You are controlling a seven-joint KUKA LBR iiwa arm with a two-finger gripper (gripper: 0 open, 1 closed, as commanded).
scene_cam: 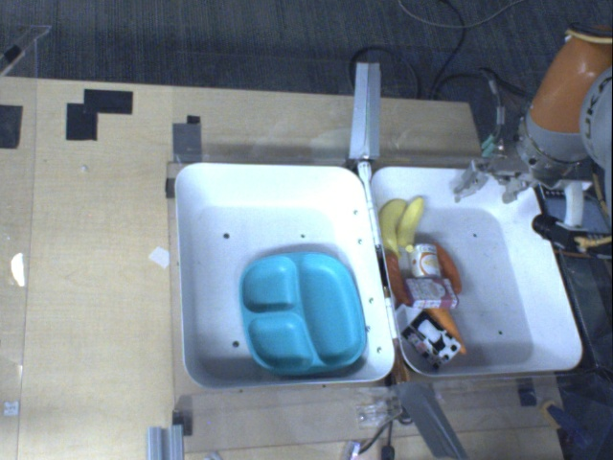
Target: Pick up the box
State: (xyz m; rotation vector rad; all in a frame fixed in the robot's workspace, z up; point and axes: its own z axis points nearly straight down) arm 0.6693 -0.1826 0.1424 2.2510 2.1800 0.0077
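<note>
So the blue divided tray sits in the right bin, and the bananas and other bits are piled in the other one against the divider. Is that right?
Not quite. The camera view shows the blue divided tray in the left bin, not the right. The bananas and the other items are piled in the right bin, against the divider, as you said.

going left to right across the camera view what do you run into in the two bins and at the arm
Blue divided tray in the left bin → bananas and the box by the right bin's left wall → gripper → orange-banded arm.
</note>
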